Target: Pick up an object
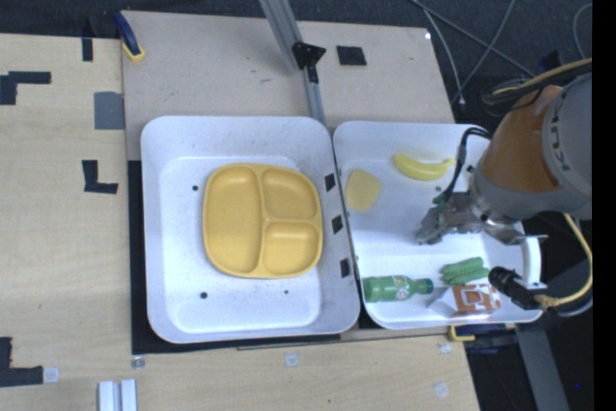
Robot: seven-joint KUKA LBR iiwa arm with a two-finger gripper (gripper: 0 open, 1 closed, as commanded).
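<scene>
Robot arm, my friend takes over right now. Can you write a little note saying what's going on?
Gripper: down in the right bin; nothing seen between its fingers.
Right bin things: banana, pale yellow disc, green bottle, green piece, orange-and-white packet.
Left bin: yellow divided plate.
Done: nothing lifted yet.
Left: grab one thing and raise it.

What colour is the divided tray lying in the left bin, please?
Yellow: the divided tray shows plainly in the camera view, lying in the white left bin.
</scene>
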